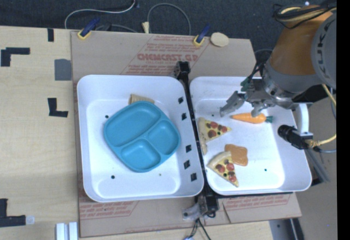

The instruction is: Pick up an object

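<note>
My gripper (pixel 244 106) hangs over the back of the right bin (pixel 292 177), with its fingers spread open and nothing between them. Just below and right of it an orange toy carrot (pixel 249 118) lies on the bin floor, close under the right finger. One pizza slice (pixel 212 129) sits left of the carrot near the bin divider. Toward the front of the bin lie a second pizza slice (pixel 224 168) and, touching it, a brown toast-like piece (pixel 237 154).
The left bin (pixel 90 124) holds a blue divided plate (pixel 142 135) with a tan piece (pixel 140 99) poking out behind it. A black divider with clips (pixel 187 124) separates the bins. Cables run along the back of the bench.
</note>
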{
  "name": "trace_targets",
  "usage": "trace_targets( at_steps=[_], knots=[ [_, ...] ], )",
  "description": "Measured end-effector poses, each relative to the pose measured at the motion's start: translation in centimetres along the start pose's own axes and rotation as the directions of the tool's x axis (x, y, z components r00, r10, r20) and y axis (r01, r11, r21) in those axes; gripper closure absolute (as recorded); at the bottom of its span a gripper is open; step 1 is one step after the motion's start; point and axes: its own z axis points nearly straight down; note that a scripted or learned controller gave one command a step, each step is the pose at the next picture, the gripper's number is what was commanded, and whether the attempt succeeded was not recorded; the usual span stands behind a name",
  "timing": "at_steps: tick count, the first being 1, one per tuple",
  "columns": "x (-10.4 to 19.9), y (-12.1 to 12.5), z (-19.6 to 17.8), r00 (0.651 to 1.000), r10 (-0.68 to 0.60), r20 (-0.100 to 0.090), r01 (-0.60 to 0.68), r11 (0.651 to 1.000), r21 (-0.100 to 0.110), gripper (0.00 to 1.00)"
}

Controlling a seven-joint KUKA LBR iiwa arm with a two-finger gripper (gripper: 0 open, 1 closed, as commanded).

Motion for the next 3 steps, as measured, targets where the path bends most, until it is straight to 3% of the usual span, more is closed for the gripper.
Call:
trace_targets(
  at_steps=[1, 2, 3],
  knots=[
    [-7.2, 4.8, 4.4, 1.000, 0.003, 0.004, -0.003, 1.000, -0.002, 0.00],
    [-5.3, -1.7, 13.8, 1.000, 0.002, 0.003, -0.002, 1.000, -0.003, 0.00],
    [-5.0, -7.1, 13.2, 1.000, 0.002, 0.004, -0.002, 1.000, -0.011, 0.00]
  ],
)
